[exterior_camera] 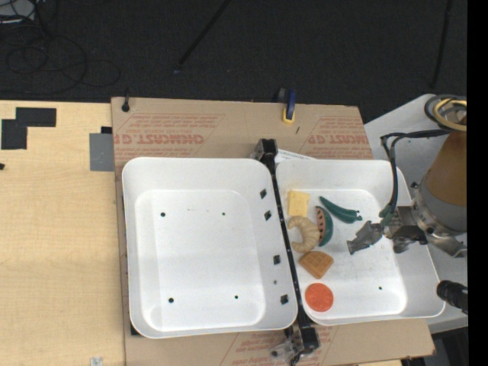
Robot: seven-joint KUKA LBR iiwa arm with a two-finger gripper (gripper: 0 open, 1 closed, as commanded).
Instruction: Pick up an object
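The right bin (381,300) holds a small heap of toy food along its left side. There is a yellow block (297,202), a tan croissant-like piece (306,233), a teal curved piece (339,209), a slice with a green rim (324,227), a brown cracker-like piece (316,263) and a red-orange disc (319,296). My gripper (364,238) hangs over the middle of that bin, right of the heap and apart from it. Nothing shows between its dark fingers.
The left bin (145,197) lies beside it, with a black divider (278,239) between the two. Both rest on a cardboard sheet (198,132) held by a blue clamp (289,107). Cables (393,166) loop from the arm at the right.
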